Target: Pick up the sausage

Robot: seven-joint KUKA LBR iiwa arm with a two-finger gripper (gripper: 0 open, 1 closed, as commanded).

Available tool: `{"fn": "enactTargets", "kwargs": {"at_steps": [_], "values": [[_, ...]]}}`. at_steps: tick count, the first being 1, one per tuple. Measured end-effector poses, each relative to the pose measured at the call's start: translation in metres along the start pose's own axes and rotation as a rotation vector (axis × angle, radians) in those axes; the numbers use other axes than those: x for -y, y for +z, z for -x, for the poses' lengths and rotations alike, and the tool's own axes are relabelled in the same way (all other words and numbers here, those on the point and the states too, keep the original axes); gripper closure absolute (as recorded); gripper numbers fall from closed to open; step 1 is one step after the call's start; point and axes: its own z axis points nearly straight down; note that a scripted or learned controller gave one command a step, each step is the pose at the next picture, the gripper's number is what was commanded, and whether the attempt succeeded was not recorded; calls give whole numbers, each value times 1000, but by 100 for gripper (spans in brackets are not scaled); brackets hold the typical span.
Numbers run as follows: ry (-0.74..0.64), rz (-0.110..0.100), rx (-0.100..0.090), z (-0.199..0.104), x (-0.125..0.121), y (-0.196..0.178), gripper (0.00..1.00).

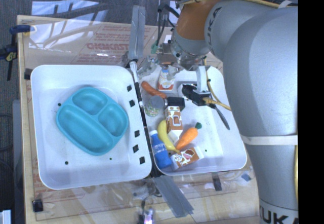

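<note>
The sausage, a short orange-red link, lies near the back left corner of the right bin, close to the divider. My gripper hangs over the back of that bin, just above and to the right of the sausage, over a small white and orange carton. Nothing can be seen held in the gripper. The arm's wrist and orange band cover the bin's back edge.
The right bin also holds a clear cup, a black block, a juice box, a banana, a carrot, a blue bottle and a small box. A blue divided plate lies in the left bin.
</note>
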Motion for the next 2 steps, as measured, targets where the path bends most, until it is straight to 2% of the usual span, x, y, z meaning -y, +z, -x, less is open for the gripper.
{"fn": "enactTargets", "kwargs": {"at_steps": [1,2], "values": [[-47,10,-9,1,4,46,0],[-205,28,-24,9,-9,65,0]]}}
